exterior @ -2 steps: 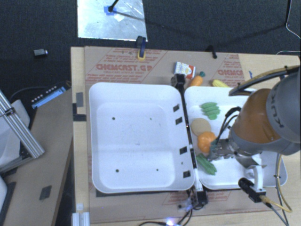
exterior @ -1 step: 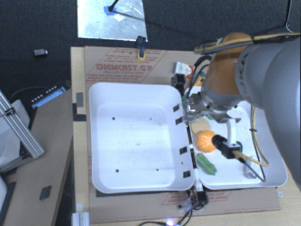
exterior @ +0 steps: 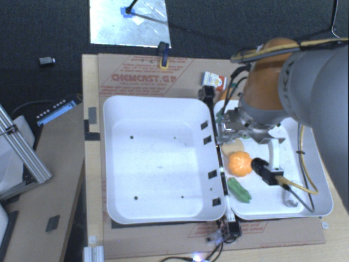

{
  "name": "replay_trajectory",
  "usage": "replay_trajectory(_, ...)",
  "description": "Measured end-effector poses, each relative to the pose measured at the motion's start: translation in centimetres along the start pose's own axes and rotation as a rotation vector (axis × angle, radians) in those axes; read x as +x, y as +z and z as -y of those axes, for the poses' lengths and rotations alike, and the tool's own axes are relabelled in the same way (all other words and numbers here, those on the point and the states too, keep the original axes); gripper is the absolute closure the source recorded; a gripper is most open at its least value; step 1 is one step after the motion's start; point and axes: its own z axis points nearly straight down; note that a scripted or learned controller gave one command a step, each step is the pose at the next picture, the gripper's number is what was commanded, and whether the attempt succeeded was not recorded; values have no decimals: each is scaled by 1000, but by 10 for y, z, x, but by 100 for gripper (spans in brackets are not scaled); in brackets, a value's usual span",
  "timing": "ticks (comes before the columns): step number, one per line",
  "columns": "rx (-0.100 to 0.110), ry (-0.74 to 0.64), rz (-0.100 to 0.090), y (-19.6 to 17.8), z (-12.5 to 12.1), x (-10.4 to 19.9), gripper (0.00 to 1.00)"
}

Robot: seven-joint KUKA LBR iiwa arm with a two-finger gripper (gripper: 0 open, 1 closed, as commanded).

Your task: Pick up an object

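Pincer [exterior: 232, 129] low in my right bin [exterior: 313, 201], honestly can't tell its state, orange ball [exterior: 239, 164] just below it, green thing [exterior: 239, 190] further down

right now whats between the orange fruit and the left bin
In the camera view, only the bins' meeting walls with their black clips separate the orange fruit from the left bin; no object lies between.

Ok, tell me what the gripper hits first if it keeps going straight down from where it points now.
Probably the pale object lying just under the gripper in the right bin, beside the orange fruit. Depth is hard to judge from this slanted view, so it might reach the bin floor next to it instead.
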Motion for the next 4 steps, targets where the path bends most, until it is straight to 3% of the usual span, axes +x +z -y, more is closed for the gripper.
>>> replay_trajectory(1,8,9,-1,12,76,-10,100)
replay_trajectory(2,-5,-1,-1,-13,-4,58,100)
replay_trajectory(3,-17,-5,-6,-177,-18,126,100)
replay_trajectory(4,-2,11,2,-157,-78,73,100)
